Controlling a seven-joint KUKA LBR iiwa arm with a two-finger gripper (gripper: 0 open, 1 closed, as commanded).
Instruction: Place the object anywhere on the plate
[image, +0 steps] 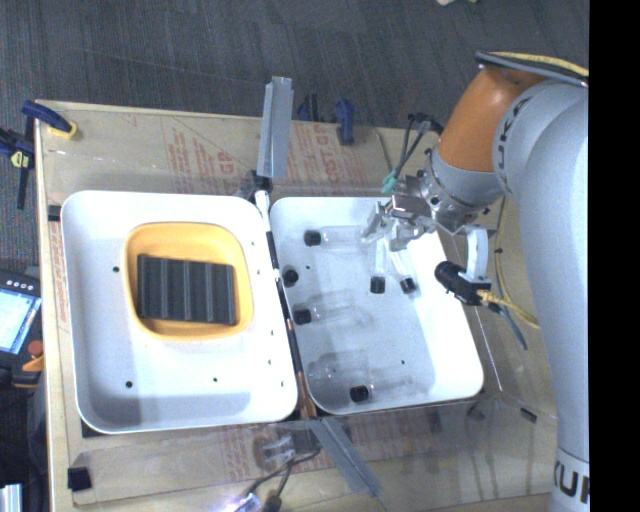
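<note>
A yellow plate (186, 238) lies in the left bin (100, 370). On it rests a dark grey ridged block (187, 289), covering most of the plate's middle. My gripper (392, 285) hangs over the upper right part of the right bin (450, 360), far from the plate. Its two dark-tipped fingers (377, 285) stand apart, so it is open, and I see nothing between them. The bin floor shows under the gap.
Several clear bottles with black caps lie in the right bin: one at the upper left (313, 238), one near the left wall (302, 315), one at the front (358, 393). The grey arm (540, 200) fills the right side. A divider (283, 300) separates the bins.
</note>
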